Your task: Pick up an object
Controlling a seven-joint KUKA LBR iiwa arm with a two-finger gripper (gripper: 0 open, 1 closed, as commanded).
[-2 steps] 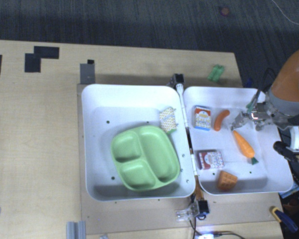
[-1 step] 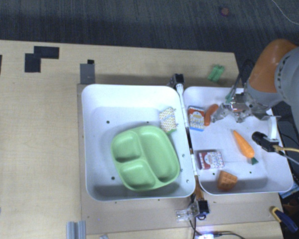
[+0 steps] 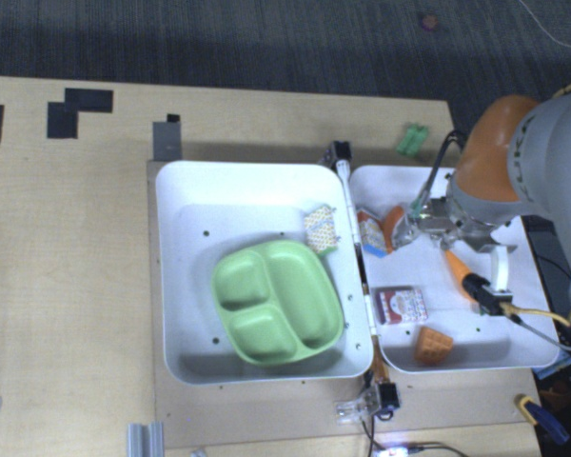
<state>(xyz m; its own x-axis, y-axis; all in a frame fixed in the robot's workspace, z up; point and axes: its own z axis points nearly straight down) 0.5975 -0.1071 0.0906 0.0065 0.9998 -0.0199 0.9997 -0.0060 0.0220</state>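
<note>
Gripper point(image 3: 421, 225), jaw state unclear, hangs over the right bin point(image 3: 523, 346) at three o'clock, near a red packet point(image 3: 401, 305) and an orange block point(image 3: 434, 345). Pale wooden desk point(image 3: 67, 284); dark carpet point(image 3: 266, 27) at twelve o'clock.

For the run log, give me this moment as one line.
grey arm's gripper: over right white bin | fingers: unclear | green divided plate: left white bin

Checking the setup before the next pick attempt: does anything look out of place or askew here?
One thing stands out: a small green object lies on the bench beyond the right bin, outside both bins. In the left bin, the green divided plate sits skewed to the walls. Nothing looks spilled.
</note>
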